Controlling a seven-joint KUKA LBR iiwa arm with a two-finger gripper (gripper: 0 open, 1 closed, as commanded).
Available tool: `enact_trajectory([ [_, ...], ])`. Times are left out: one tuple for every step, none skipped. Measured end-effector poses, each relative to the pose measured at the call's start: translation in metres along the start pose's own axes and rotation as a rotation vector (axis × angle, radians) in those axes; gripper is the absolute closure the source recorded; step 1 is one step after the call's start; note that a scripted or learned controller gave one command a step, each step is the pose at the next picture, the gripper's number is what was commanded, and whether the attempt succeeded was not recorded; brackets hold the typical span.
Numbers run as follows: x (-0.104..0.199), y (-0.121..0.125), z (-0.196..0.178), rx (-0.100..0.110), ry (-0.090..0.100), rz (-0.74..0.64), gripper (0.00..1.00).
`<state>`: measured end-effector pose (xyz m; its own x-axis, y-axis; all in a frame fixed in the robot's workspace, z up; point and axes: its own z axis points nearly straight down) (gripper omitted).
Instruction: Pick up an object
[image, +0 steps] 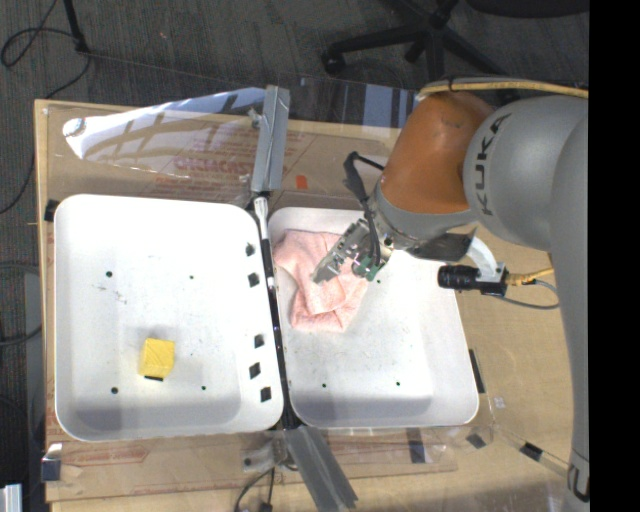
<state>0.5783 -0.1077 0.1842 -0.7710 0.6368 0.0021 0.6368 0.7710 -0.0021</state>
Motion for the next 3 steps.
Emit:
enact_trajectory([
  [-0.085,0.009,0.091,-0.004,-0.004,0.124,1.00],
  [-0.057,0.044,-0.013,-0.002,-0.003,0.273,1.00],
  [-0.057,-0.008,0.082,0.000,0.001,-0.035,1.00],
])
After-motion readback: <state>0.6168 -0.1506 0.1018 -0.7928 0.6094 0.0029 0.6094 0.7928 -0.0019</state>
